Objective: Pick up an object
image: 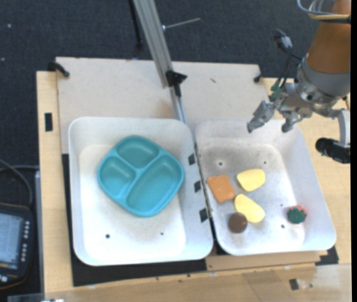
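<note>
Hand [271, 121] open, above bin's far edge; yellow piece [251, 180] below.

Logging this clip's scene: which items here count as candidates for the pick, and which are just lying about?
Job items:
end effector, open, above the right bin
orange block
two yellow pieces
brown ball
green-and-red piece

Lying about:
teal divided plate in the left bin
metal post
handheld screen unit

Two bins, side by side

Divided plate [141, 175] sits in my left bin [84, 231]; five small bits cluster toward 6 o'clock in the right bin [313, 168].
</note>
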Robot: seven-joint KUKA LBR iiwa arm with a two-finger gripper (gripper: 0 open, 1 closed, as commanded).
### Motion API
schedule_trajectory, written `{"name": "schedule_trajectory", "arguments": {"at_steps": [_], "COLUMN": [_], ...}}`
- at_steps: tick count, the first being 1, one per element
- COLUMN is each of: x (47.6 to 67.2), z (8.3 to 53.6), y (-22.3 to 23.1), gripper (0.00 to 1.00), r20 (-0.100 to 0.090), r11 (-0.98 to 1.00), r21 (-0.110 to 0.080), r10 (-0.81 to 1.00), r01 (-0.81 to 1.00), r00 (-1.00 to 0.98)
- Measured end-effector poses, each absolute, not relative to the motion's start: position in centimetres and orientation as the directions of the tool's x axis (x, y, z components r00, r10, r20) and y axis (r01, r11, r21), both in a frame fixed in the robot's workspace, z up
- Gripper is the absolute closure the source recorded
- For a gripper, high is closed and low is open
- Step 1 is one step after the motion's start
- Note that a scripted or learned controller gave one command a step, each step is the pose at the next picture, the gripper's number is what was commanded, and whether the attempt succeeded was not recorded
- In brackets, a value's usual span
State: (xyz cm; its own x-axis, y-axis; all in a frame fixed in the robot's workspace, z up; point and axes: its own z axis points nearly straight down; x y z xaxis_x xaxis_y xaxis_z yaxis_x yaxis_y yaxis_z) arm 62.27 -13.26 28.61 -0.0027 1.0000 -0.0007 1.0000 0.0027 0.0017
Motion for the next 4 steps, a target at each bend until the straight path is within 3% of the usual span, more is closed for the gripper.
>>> {"name": "schedule_trajectory", "arguments": {"at_steps": [1,3,4], "x": [62.3,62.0,62.9], "z": [28.6,16.1,10.8], "y": [-13.3,-14.1,-14.0], "gripper": [0.0,0.0,0.0], "r20": [-0.001,-0.002,-0.001], "r11": [0.003,-0.001,0.002], "r21": [0.002,-0.006,-0.004], "r10": [1.0,1.0,1.0], "r01": [1.0,1.0,1.0], "r00": [-0.003,0.001,-0.002]}}
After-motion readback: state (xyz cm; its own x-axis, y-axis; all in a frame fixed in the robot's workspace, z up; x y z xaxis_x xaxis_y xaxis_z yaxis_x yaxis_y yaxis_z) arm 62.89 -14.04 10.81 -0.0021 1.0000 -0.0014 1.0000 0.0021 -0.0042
